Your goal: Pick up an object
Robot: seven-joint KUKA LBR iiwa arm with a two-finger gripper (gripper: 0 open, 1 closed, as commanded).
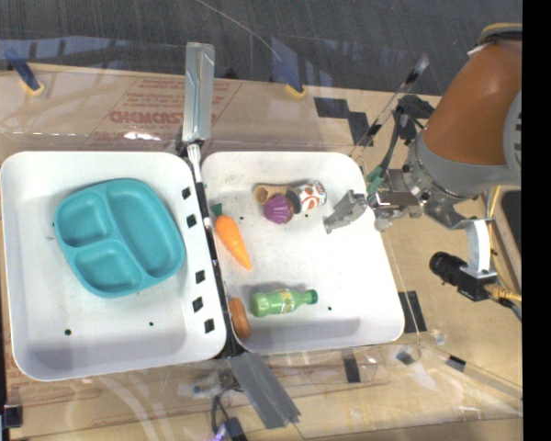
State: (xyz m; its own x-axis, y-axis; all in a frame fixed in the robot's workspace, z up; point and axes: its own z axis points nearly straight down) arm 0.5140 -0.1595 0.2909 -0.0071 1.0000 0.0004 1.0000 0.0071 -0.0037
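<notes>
A teal divided plate [119, 235] lies in the left white bin [28, 338]. Between the two bins runs a grey divider [199, 90] with black clips. The wooden bench [459, 393] carries some pieces of black tape.

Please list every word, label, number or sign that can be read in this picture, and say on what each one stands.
Red print on the cardboard behind the bins: too blurred to read.
Label on the green bottle: too small to read.
Markings on the small round object: unreadable.
</notes>
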